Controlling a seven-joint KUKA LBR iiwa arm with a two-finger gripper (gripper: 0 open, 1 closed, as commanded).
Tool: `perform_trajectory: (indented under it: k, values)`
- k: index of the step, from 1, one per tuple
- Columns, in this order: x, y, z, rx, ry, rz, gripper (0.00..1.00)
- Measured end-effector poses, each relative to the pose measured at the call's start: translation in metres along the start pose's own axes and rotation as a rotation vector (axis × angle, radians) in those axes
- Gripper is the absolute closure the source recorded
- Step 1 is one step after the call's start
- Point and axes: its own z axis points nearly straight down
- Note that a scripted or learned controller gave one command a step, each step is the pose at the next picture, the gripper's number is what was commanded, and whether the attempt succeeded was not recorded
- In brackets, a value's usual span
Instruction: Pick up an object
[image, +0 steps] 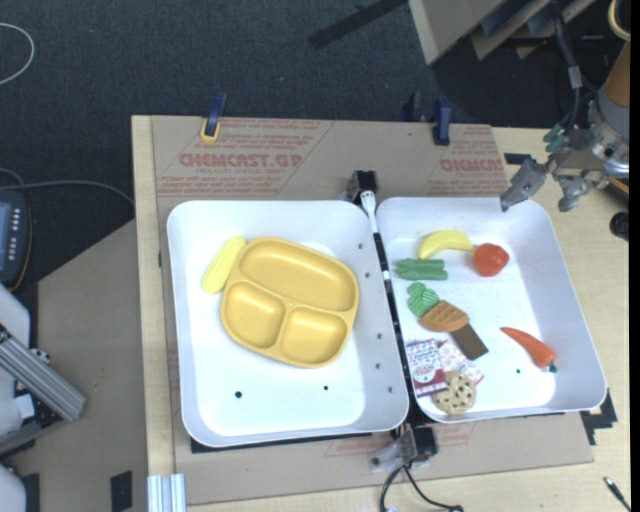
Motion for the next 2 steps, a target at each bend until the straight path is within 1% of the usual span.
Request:
perform_trajectory:
  k: [1,2]
  values:
    - [0.001,0.002,-0.009,-0.014,-0.003,-0.003,0.00]
    - [-0.003,-0.001,0.035,-0.010,-0.002,-0.002,0.00]
